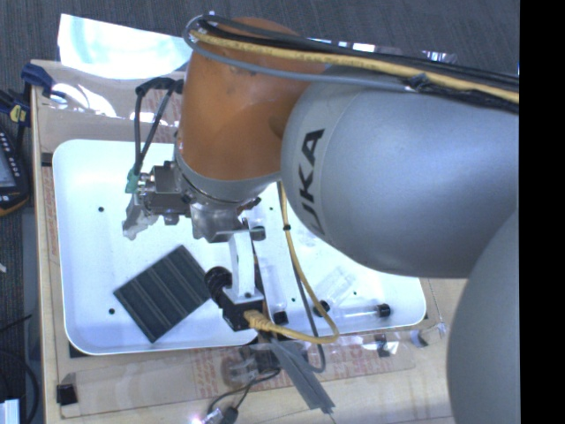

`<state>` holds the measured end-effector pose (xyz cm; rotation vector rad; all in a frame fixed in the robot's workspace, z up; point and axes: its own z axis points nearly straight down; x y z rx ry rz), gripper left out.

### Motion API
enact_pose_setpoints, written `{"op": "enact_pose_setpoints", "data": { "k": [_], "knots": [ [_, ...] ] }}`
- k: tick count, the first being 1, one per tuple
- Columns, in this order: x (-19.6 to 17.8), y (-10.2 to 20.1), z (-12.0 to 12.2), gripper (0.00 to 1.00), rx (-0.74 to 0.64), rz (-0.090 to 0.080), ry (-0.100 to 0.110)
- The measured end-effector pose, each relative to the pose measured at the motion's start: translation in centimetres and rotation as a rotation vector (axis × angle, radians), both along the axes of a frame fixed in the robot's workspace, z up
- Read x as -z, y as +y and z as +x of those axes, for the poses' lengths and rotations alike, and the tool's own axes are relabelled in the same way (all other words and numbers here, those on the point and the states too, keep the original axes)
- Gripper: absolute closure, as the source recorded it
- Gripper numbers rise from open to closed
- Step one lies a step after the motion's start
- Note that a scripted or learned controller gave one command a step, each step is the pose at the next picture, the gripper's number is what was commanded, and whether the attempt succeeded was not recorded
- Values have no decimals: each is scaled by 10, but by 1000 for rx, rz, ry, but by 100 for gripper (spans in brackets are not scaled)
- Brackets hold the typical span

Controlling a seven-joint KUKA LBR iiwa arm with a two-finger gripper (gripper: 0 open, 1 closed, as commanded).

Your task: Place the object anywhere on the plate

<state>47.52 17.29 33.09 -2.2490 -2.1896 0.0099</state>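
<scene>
A dark grey ribbed square plate [166, 292] lies flat in the front part of the left white bin [79, 237], turned at an angle. My gripper [134, 221] hangs over the bin floor just above and to the left of the plate's far corner, pointing left. I can make out nothing held at its tip. The big grey and orange arm [353, 148] covers the middle and right of the view and hides most of what lies behind it.
A narrow strip of white bin floor [353, 285] shows under the arm at the front right, with a small clear thing with black ends [364, 311] on it. Cables and clutter lie along the wooden bench edge [265, 369] in front.
</scene>
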Motion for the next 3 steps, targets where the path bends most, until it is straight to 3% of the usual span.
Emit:
{"op": "enact_pose_setpoints", "data": {
  "k": [1, 2, 3],
  "knots": [
    [-25, 24, 0, 100, -274, 3, -5],
    [-81, -76, 2, 100, -495, 4, -10],
    [-51, -157, 2, 100, -634, 4, -6]
  ]
}}
